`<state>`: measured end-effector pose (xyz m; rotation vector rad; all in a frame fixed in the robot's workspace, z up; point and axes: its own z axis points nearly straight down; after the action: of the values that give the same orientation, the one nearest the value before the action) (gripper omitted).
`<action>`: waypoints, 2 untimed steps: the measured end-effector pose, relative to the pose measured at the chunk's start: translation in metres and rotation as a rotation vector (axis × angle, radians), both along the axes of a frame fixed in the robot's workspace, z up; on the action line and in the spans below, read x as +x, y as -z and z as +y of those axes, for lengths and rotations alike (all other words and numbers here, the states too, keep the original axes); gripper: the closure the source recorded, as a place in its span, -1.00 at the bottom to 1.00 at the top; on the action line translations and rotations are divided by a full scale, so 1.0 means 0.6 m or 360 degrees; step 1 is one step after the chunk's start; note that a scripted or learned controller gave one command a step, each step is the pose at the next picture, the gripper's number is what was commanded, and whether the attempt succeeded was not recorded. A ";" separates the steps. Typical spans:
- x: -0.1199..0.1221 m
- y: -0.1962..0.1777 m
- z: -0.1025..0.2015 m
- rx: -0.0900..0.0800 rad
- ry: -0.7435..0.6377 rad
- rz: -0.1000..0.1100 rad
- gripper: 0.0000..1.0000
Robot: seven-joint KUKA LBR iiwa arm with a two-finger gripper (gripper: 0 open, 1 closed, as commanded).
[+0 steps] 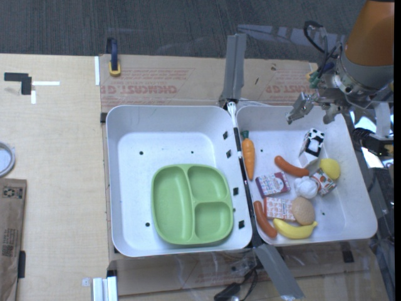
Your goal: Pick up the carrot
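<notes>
The carrot (249,157) lies in the right bin (357,231), close against its left wall. It runs up and down the view, fat end up, thin tip down. The gripper (317,107) hangs over the bin's top edge, fingers spread, holding nothing.

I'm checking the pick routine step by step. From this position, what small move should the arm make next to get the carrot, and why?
Probably shift the hand toward the bin's left wall and bring it over the carrot. The hand sits near the right bin's far edge, apart from the carrot, which lies lengthwise against the left wall, away from the other food.
</notes>
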<state>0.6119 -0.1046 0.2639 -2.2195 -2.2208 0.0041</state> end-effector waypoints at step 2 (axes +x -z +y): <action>-0.039 0.288 0.007 0.0001 -0.0332 -0.0002 -1.00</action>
<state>0.5887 -0.1004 0.0910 -1.9766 -2.4399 0.0023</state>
